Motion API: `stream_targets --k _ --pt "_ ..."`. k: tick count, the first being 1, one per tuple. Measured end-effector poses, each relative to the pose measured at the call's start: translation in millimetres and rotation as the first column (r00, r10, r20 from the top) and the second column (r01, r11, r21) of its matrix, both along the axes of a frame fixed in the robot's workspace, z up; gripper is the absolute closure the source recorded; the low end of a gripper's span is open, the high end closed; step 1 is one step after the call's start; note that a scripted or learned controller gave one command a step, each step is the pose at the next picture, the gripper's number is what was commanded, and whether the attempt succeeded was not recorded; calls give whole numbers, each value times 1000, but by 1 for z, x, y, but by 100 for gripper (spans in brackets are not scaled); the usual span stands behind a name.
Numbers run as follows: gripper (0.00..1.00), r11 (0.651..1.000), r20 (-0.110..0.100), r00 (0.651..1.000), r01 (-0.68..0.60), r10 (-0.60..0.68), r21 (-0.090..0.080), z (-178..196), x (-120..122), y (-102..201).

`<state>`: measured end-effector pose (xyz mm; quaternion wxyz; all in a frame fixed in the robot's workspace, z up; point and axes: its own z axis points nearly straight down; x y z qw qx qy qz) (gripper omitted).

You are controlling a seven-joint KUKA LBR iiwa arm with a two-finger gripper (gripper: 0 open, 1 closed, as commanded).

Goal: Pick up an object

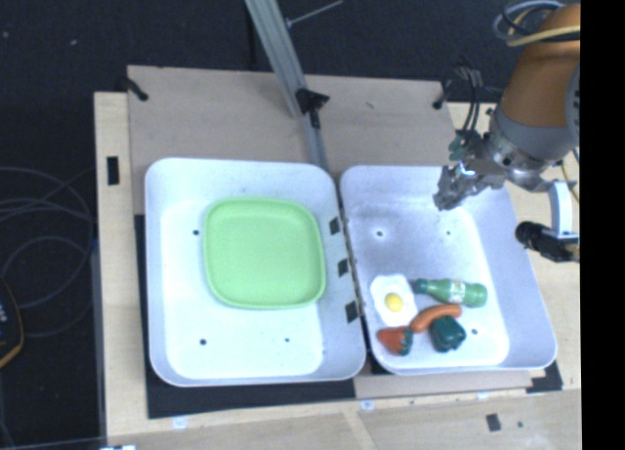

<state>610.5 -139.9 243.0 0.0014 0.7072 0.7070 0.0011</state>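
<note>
1. Currently, the two-finger gripper [451, 192] is seen over the far part of the right-hand shallow white bin [488, 233]; whether it is released or clenched cannot be told, and nothing is seen held in it
2. A cluster of small plastic toy foods is found at about six o'clock from the gripper, well apart from it, near the bin's near edge
3. A green toy bottle [451, 291] is laid on its side; at its eight o'clock a flat white fried egg with a yellow yolk [393, 300] is touching an orange toy sausage [436, 316]
4. A dark green toy pepper [448, 334] and a red toy piece [395, 341] are set nearest the edge
5. The bottle is judged light, stiff and somewhat slippery; it would best be taken across its round body, as it lies least crowded
6. A light green square plate [264, 252] is seen in the left white bin [176, 272]
</note>
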Motion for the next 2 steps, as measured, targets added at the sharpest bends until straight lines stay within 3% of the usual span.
stream_targets --k 2 --pt "100 1000 -3 1000 -5 5 2 7 7 107"
